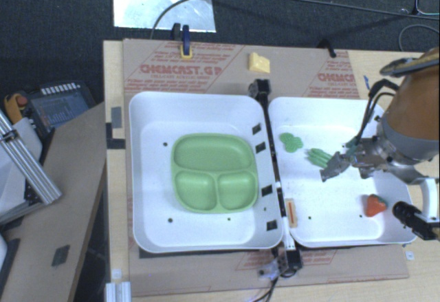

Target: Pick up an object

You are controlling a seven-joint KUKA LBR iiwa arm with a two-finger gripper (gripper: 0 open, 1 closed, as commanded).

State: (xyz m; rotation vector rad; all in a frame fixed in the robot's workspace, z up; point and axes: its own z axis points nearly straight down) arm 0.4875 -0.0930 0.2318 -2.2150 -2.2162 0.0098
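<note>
In the right bin (323, 228) lie three small items: a green broccoli-like piece (291, 142) at the upper left, a light green ridged piece (317, 155) just below it, and a red strawberry-like piece (375, 206) at the lower right. My gripper (333, 168) hangs low over the middle of this bin, its tips just right of and below the light green piece. Nothing shows between its fingers, and their spacing is unclear from this angle.
The left bin (155, 225) holds a green three-compartment plate (212, 172). A yellow block (259, 62) lies on the cardboard behind the bins. A black divider strip (269, 163) runs between the bins. Cables cross the far side.
</note>
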